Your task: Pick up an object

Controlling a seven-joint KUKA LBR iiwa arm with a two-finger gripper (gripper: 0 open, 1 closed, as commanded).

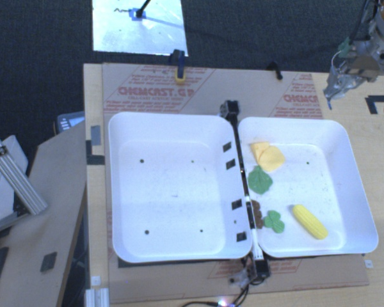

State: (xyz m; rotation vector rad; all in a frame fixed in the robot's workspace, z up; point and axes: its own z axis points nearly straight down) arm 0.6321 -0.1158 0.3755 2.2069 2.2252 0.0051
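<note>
Nothing has been picked up yet. The gripper [336, 88] is held high above the desk [147, 85], beyond the far right corner of the right bin [355, 162]; how its jaws stand cannot be told. The corn cob [309, 221], yellow piece [268, 156] and green leaves [260, 180] lie untouched in that bin.

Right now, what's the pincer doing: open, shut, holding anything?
Pincer: up at the far right, above the bench beyond the right bin; nothing seen in it; open or shut cannot be told.
</note>
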